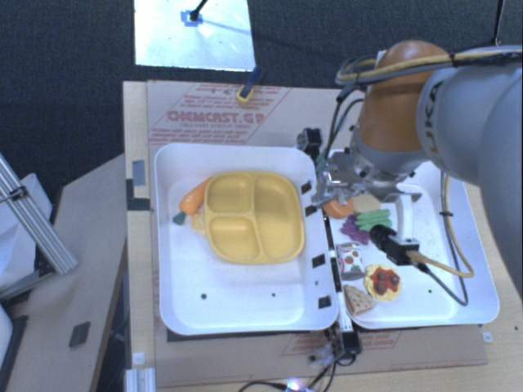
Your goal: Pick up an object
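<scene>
Dark carpet surrounds a pale wooden tabletop point(98, 219) on which a cardboard sheet with red print point(214, 117) carries two shallow white bins set side by side; a square reflective panel point(194, 23) lies on the carpet beyond the far edge. In the left bin point(237, 292) a yellow plate with three compartments point(252, 217) lies flat near the middle, and a toy carrot point(194, 196) rests against the plate's left rim, its green end pointing toward the bin's left wall. The grey arm point(474, 113) enters from the right, its orange band point(404, 96) above the wrist, and the tool point(331, 188) hangs over the near-left part of the right bin point(458, 284), close to the wall shared with the left bin. Whether the tool is wide or narrow cannot be told from this angle, nor whether it touches anything. Just below the tool, partly covered by it, lies an orange toy piece point(337, 208), the object nearest the tool. Beside that piece are a green toy vegetable point(372, 217) and, touching it on the near side, a purple bunch of toy grapes point(354, 229). Nearer the camera, along the same left wall, lie a small printed card or carton point(350, 260), a round toy pizza with red topping point(383, 282), and a tan triangular toy slice point(358, 300) in the bin's near-left corner, just beside the pizza.
</scene>
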`<state>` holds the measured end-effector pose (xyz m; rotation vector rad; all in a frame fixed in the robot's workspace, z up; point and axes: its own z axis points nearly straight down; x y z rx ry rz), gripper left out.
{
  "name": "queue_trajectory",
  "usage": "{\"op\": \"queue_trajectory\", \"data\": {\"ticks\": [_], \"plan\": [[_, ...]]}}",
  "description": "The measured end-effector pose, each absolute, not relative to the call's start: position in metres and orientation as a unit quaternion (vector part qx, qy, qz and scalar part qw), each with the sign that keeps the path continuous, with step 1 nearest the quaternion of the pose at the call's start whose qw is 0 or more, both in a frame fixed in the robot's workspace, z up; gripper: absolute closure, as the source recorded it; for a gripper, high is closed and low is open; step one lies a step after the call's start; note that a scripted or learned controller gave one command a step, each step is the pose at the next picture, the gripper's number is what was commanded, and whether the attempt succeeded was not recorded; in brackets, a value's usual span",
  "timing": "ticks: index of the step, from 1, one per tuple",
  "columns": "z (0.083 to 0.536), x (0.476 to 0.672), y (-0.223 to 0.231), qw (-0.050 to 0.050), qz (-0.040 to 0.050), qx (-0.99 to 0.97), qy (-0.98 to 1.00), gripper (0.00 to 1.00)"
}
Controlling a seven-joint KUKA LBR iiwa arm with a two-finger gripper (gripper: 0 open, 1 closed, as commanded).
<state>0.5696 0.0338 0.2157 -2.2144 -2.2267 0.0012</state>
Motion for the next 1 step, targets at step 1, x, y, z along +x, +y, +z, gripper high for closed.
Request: {"op": "queue_trajectory", "data": {"ticks": [1], "plan": [[0.2248, 0.5738, 0.0282, 0.000, -0.0005, -0.706, -0.708, 1.00]]}}
